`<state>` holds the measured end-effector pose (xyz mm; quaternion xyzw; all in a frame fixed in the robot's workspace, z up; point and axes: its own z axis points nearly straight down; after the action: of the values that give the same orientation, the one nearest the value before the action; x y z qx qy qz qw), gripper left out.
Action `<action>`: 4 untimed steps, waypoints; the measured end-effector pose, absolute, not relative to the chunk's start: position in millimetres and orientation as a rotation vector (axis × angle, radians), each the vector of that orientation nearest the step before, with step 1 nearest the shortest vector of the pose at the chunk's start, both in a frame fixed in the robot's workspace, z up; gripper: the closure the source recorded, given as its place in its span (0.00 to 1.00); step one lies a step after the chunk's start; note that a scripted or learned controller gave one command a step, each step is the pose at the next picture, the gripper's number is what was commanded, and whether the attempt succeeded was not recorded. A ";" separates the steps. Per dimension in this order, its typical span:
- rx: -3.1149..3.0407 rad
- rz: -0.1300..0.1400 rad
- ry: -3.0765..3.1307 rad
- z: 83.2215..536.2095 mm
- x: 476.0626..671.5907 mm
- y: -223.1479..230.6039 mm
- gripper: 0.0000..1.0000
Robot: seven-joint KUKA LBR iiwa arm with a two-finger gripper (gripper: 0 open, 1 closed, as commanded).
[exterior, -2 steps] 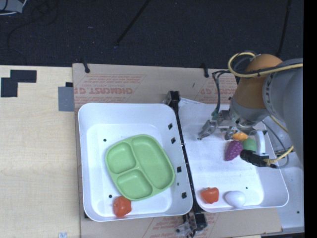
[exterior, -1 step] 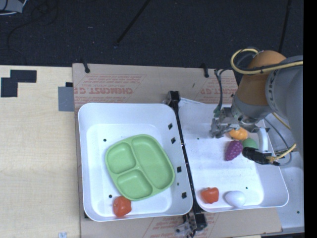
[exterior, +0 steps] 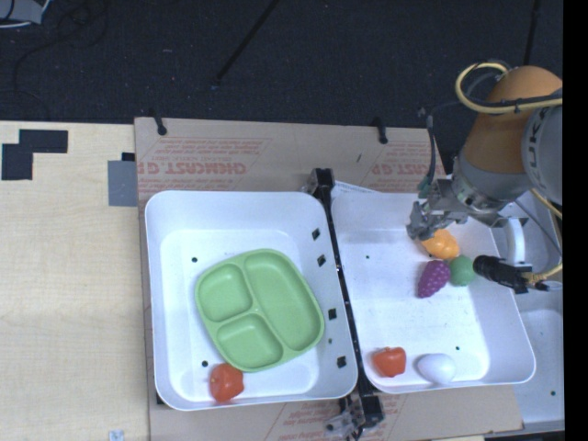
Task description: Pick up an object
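Observation:
My gripper (exterior: pixel 428 222) hangs over the back of the right bin (exterior: pixel 367 219), coming in from the right. Directly below and touching its tip lies an orange-yellow toy fruit (exterior: pixel 442 243). A purple grape bunch (exterior: pixel 433 278) lies just in front of that fruit, with a small green piece (exterior: pixel 461 270) at its right side. Near the same bin's front wall sit a red toy fruit (exterior: pixel 390 361) and a white egg (exterior: pixel 436 367).
The left bin (exterior: pixel 175 237) holds a green divided plate (exterior: pixel 259 309) and a red toy fruit (exterior: pixel 226 381) in its front corner. A black divider (exterior: pixel 333 274) runs between the bins. Brown cardboard (exterior: pixel 276 159) lies behind both bins.

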<state>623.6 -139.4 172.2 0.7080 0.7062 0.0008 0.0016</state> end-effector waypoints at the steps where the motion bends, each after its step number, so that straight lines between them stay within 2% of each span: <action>1: 2.220 0.002 2.220 225.2 624.1 -140.4 1.00; 3: 2.222 -0.005 2.229 211.2 571.0 -40.6 1.00; 4: 2.220 -0.003 2.230 215.4 561.4 9.4 1.00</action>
<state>561.4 9.4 215.4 0.7055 0.7087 -0.0010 -0.0028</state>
